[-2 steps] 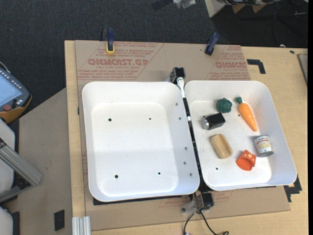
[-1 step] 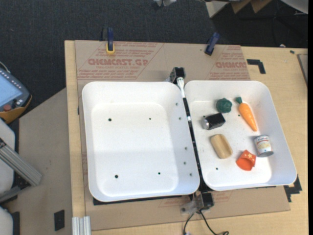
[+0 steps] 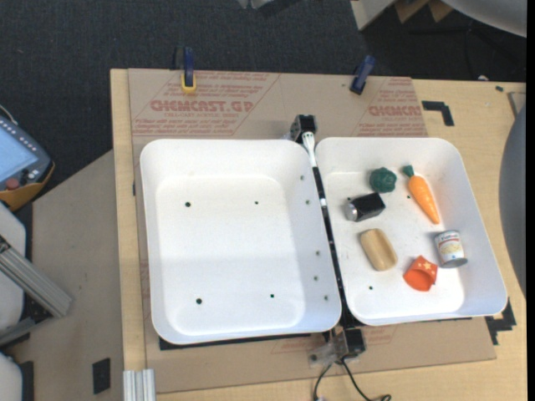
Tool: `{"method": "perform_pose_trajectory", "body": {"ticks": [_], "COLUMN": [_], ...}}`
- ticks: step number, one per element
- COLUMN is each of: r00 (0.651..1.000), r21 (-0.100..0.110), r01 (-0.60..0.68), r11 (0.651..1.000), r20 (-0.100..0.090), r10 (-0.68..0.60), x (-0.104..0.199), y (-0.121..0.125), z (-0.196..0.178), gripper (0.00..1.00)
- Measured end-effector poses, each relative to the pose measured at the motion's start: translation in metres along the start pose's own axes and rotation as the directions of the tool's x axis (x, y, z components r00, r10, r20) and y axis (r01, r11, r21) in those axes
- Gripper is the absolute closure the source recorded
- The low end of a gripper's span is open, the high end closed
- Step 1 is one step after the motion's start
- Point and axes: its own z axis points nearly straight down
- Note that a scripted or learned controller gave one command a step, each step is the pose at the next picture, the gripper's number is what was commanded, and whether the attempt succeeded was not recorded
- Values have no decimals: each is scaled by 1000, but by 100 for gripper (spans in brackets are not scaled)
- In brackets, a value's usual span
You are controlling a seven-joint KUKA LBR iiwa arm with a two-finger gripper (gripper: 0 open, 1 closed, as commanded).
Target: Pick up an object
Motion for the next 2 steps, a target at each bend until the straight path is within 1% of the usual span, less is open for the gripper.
{"method": "perform_pose_trajectory", "body": {"ticks": [1, 2], "r00": [1000, 1000], "r21": [12, 1], "r01": [-9, 0], "r11": [1000, 1000], "r20": [3, 0], "r10": [9, 0], "x": [-68, -32], "y": [-86, -62], "z": [41, 25], "gripper": [100, 100]}}
